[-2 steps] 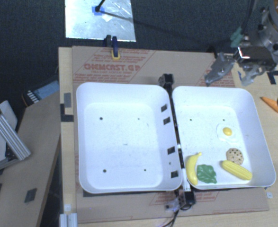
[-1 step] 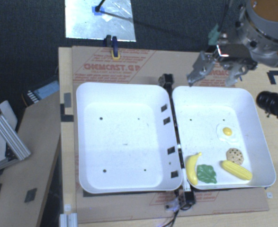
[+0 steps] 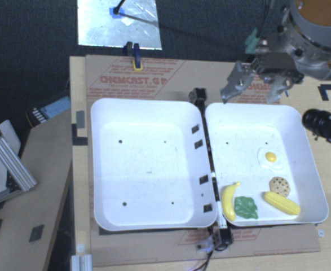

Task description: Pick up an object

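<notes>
Target pick: no object singled out — candidates all sit in the right bin (image 3: pixel 300 123), clustered at its near end.
Banana (image 3: pixel 229 201): yellow, curved, lying flat against the bin's left wall; long axis runs roughly near-to-far, stem tip pointing toward the far side and bent a bit right.
Green piece (image 3: pixel 246 207): leafy lump just beside the banana, touching or nearly so; no clear long axis.
Corn (image 3: pixel 282 202): yellow cob, flat on the floor near the right wall; long axis on a diagonal, far-left to near-right.
Cookie (image 3: pixel 279 185): round, flat, just beyond the corn's far-left end; no heading to speak of.
Fried egg (image 3: pixel 270 157): flat white with yolk up, further toward the bin's middle, apart from the rest.
Why placed so: looks like loose scatter — nothing stacked, everything resting flat, so any one is reachable from above; banana hugging the wall may crowd a finger.
Left bin (image 3: pixel 100 151): white, same shape, side by side with the right one.
Tool (image 3: pixel 250 88): hanging over the far rim of the right bin, well apart from the objects; fingers spread, released, nothing between them.
Stage: judged as pre-approach — no grasp made yet.
Tabletop (image 3: pixel 154 75): tan board under both bins.
</notes>
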You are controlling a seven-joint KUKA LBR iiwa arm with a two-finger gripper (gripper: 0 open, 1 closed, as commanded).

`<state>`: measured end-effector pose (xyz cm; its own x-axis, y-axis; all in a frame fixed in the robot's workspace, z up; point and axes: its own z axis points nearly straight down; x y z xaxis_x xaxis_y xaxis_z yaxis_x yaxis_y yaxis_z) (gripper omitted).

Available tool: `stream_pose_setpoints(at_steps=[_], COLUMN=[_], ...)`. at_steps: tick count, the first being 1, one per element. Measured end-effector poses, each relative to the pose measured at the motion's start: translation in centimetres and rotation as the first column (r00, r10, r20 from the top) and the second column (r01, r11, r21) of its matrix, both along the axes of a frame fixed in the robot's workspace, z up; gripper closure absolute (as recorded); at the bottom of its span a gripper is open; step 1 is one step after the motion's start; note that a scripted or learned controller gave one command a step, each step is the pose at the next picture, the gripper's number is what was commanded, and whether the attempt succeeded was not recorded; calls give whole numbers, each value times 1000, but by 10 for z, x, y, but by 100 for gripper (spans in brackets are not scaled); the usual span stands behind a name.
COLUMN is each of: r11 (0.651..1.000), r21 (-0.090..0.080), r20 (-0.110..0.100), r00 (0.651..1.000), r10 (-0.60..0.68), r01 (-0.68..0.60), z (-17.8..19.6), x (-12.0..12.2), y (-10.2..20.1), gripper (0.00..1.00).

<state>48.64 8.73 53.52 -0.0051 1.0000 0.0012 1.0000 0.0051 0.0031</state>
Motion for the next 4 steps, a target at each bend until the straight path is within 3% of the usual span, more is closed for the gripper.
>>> stream_pose_setpoints(at_steps=[1, 2, 3, 4], r11=[1000, 1000, 1000, 1000], r21=[-1, -3, 0, -4], r20=[-1, -15, -1, -14], r00=[1000, 1000, 1000, 1000], r10=[-6, 2, 3, -5], r01=[6, -2, -3, 4], z=[0, -170, -159, -398], x=[0, 0, 0, -2], y=[-30, 21, 62, 72], gripper=[0, 0, 0, 0])
